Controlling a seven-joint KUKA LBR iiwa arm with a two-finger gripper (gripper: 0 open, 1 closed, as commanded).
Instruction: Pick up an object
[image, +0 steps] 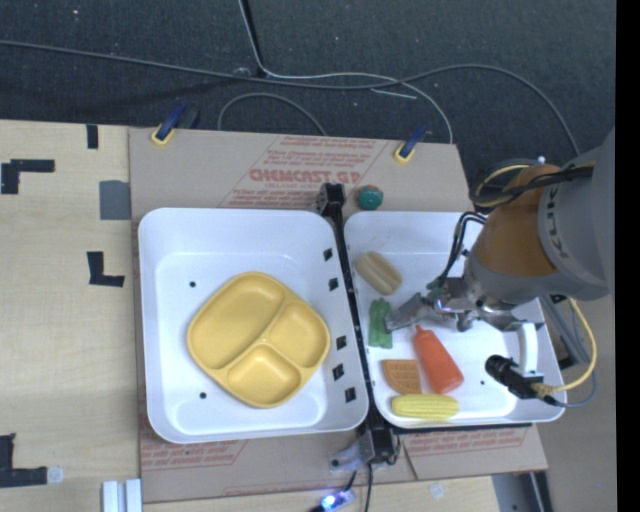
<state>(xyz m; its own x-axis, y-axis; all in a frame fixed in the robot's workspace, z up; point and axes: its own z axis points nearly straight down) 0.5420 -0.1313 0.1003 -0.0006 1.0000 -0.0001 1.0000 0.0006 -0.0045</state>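
The right bin (500, 225) holds several toy foods. A tan bread roll (379, 271) lies near its left wall, with a green piece (380, 324) just below it. An orange carrot-like piece (438, 361) lies slanted in the middle, a waffle-brown square (402, 376) to its left and a yellow corn cob (424, 405) along the front wall. My gripper (428, 314) hangs low over the bin, right above the top end of the orange piece and beside the green piece. Nothing visibly sits in it.
The left bin (160, 250) holds a yellow divided plate (260, 338). A small teal ball (371, 197) rests on the cardboard behind the bins' divider. Cables and a black fitting (510, 375) hang off the arm over the right bin's front right corner.
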